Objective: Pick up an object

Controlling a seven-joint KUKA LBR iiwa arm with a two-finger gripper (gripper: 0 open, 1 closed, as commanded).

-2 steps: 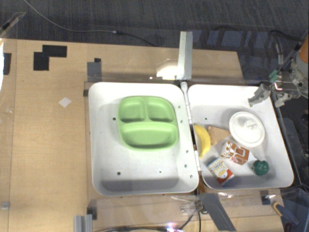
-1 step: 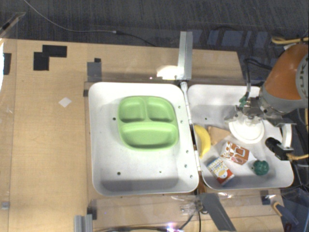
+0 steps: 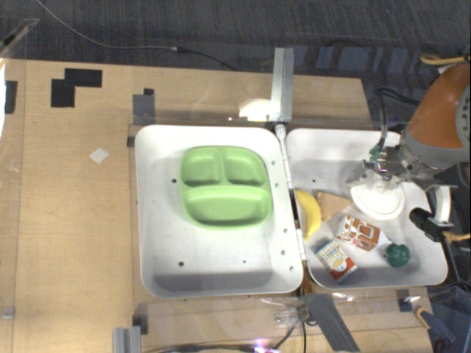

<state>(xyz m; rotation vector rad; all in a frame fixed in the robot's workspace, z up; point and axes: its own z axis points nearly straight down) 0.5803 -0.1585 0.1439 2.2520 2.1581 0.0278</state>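
The right bin holds several objects. A yellow banana lies along its left wall. A white round cup-like thing sits near the middle. An orange and white carton lies just below it, a small blue and red box lies at the front, and a dark green ball rests at the front right. My gripper hangs over the bin right above the white round thing, at its far edge. Nothing can be seen held in it.
The left bin bears a green divided plate. A metal post stands behind the wall between the bins. The arm with its orange band covers the right bin's right side. A tan flat piece lies by the banana.
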